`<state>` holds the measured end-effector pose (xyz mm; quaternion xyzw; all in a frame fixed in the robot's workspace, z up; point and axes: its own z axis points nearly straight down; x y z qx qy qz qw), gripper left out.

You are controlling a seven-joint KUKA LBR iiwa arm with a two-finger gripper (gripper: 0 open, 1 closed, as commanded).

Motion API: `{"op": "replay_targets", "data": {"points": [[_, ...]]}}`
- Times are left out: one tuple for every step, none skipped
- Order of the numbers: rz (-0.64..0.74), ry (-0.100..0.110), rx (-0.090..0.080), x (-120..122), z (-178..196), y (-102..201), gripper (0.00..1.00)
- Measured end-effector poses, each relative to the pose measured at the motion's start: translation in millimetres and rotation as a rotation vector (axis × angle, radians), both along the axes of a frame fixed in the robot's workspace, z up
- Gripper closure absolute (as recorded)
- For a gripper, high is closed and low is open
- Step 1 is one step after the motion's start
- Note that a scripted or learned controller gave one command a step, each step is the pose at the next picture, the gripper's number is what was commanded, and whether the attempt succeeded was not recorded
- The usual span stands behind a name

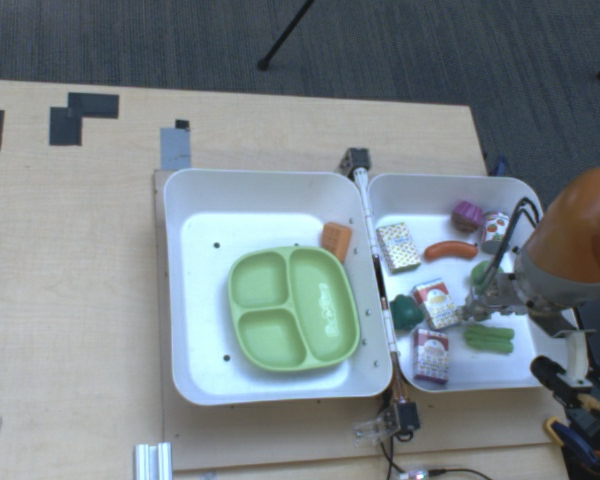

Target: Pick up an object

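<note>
Camera view showed the gripper (477, 308) lowered into the right bin (520, 196), just above and beside a green vegetable-shaped toy (490, 339), with a small printed carton (438, 304) close at its left. Whether anything was clasped could not be told, and no object was seen lifted clear of the bin floor. The step in hand was judged to be the descent or closing over a target, most likely the green toy or the carton. For the next move, a firm closure on one object and a straight lift were judged to be needed, with the neighbouring dark green ball (406, 312) left undisturbed.

Other candidates were seen in the same bin: a patterned packet (398, 245), an orange sausage-shaped toy (450, 251), a purple piece (468, 214) and a second carton (431, 356). In the left bin (180, 268) a green divided plate (294, 308) and an orange block (336, 237) were seen. Printing was visible on the cartons and the packet, but no writing could be read.
</note>
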<state>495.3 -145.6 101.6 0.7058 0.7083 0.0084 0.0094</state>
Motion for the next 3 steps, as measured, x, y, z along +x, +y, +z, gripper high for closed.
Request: {"op": "replay_targets", "data": {"points": [[0.002,0.021,0.003,15,83,102,1.00],[0.000,0.022,0.002,15,83,101,0.00],[-0.002,0.018,-0.001,19,-15,29,0.00]]}}
